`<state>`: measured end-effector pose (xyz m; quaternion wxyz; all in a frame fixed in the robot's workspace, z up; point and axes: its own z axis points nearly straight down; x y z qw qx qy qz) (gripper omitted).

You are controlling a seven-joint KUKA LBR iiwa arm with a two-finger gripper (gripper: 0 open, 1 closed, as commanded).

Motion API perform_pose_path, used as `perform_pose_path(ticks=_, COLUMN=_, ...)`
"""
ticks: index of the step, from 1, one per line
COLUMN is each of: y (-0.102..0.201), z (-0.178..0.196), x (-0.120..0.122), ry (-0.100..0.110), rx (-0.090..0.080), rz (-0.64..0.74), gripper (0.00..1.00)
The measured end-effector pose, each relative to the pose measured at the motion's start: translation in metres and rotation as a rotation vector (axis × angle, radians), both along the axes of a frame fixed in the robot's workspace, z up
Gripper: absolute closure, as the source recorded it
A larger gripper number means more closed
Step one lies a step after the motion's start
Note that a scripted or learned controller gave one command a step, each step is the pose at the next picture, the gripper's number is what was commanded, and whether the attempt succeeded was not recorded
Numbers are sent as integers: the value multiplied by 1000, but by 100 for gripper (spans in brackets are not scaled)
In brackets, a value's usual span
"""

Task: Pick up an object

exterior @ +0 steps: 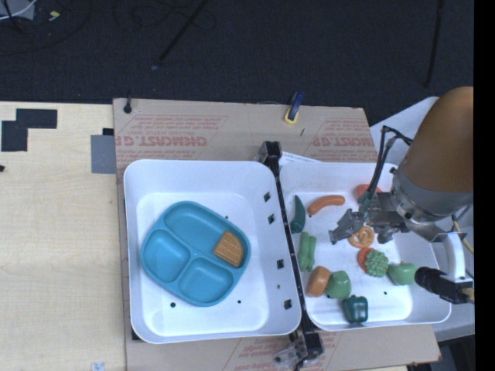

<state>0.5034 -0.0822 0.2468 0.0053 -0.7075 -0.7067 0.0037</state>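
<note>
Jaws: the gripper [349,226] hangs low over the right bin [421,309], spread wide and carrying nothing. An orange slice [360,238] lies just beside it (likeliest target), with the toy broccoli [376,263] and sausage [325,204] near. Judgement: approach made; closing and lifting remain.
</note>
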Motion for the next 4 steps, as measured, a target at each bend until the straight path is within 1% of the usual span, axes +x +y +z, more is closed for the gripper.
perform_pose_path(ticks=1, y=0, z=4, x=2, ry=-9, rx=-1, rz=1, gripper=0)
perform_pose_path(ticks=2, y=-2, z=-40, x=0, ry=-5, rx=-1, rz=1, gripper=0)
perform_pose_path(ticks=3, y=0, z=-105, x=-4, ry=-2, rx=0, rz=1, gripper=0)
perform_pose_path(ticks=4, y=2, z=-158, x=-6, ry=-5, rx=0, rz=1, gripper=0)
